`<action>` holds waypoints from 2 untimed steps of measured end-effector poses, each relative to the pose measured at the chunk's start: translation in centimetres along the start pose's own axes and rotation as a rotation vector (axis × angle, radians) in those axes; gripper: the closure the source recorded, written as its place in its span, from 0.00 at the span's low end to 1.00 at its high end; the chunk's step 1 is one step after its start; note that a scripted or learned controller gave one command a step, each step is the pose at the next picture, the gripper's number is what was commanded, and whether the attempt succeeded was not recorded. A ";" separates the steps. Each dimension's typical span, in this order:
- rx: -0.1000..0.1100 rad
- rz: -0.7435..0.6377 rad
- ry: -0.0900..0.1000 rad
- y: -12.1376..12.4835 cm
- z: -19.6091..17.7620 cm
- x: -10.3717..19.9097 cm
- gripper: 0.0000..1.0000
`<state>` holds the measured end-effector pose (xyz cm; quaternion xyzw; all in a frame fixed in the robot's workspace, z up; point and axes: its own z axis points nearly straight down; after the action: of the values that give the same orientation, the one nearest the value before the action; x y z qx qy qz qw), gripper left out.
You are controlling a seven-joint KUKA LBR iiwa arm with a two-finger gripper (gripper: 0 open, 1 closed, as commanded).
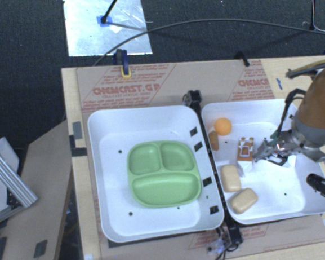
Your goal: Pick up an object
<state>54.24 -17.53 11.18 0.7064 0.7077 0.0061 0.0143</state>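
Note:
The right bin (281,198) holds an orange ball (222,126), a small brown cylinder (214,140), a brown-and-white patterned block (245,148), a pale beige block (230,178) and a tan bread-like piece (242,200). My gripper (258,156) reaches in from the right and hangs low over this bin. Its tip is just right of the patterned block and above the beige block. I see nothing clearly held in it.
The left bin (107,176) holds a green divided plate (164,173). Black clips sit along the wall between the two bins (204,162). A black part of the arm (323,185) hangs over the right bin's right side. Cardboard lies under both bins.

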 end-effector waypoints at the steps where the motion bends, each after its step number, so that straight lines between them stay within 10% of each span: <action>1: -0.007 0.002 -0.007 0.2 -1.2 -0.3 1.00; 2: 0.024 -0.002 0.010 0.4 -5.5 -0.5 1.00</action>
<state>54.45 -18.01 16.68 0.7056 0.7086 0.0012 0.0024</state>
